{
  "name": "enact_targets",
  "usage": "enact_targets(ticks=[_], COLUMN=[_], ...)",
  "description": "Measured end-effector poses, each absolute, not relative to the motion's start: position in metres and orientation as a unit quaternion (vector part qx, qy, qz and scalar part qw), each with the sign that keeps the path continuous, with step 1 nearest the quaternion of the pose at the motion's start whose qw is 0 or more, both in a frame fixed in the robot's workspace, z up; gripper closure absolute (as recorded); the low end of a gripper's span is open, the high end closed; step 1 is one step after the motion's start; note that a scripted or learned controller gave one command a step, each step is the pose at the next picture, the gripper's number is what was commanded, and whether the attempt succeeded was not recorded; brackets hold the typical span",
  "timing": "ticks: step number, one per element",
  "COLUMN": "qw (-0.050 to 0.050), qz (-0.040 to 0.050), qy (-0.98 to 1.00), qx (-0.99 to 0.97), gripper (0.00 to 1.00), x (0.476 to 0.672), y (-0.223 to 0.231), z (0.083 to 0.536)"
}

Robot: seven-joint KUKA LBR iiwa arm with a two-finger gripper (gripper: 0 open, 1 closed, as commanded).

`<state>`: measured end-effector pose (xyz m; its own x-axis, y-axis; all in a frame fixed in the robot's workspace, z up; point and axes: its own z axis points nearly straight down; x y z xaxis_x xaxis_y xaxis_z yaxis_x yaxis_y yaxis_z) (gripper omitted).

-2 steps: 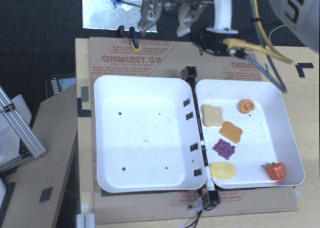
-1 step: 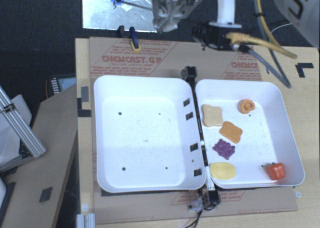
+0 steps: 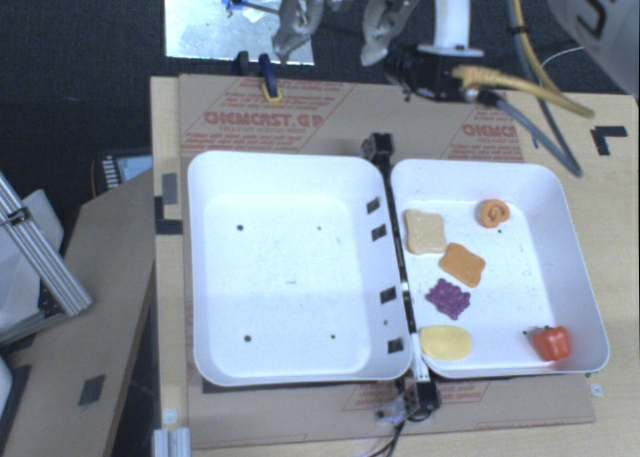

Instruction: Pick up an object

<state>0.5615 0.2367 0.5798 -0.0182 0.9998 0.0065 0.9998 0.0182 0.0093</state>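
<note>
Jaws seen parted, nothing held, gripper (image 3: 335,30) parked beyond right bin (image 3: 575,245). Purple grape cluster (image 3: 447,297) mid-bin judged light, rubbery; best pinched across.

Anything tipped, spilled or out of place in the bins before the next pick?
Nothing stands out. The five items lie apart inside the right bin: bread slice, orange spiral, orange wedge, purple grapes, yellow piece and red pepper in the near corner. The tool hangs beyond both bins.
</note>
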Motion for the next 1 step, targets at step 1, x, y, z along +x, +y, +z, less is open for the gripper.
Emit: enact_targets(ticks=[1], qw=[0.001], qz=[0.0070], qy=[0.715], qx=[0.700], gripper=[1.00], x=[0.5615], y=[0.2373], z=[0.5912])
